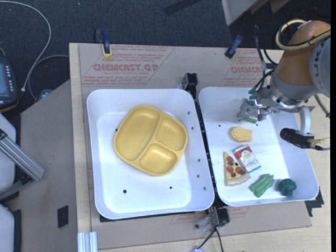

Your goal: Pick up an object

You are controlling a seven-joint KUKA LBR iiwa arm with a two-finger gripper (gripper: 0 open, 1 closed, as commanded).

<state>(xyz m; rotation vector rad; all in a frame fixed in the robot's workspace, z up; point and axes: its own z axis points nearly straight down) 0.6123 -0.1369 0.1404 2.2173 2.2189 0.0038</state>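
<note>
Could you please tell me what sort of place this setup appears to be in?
Most likely a robotics lab test bench: a robot arm reaches over two white bins clamped to a board, with toy food such as a pizza slice and a yellow divided plate as grasping props.

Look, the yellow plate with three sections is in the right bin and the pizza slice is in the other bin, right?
Not quite. The camera view shows the yellow plate with three sections in the left bin, not the right one. The pizza slice is indeed in the other bin, the right bin, where the gripper is too.
</note>
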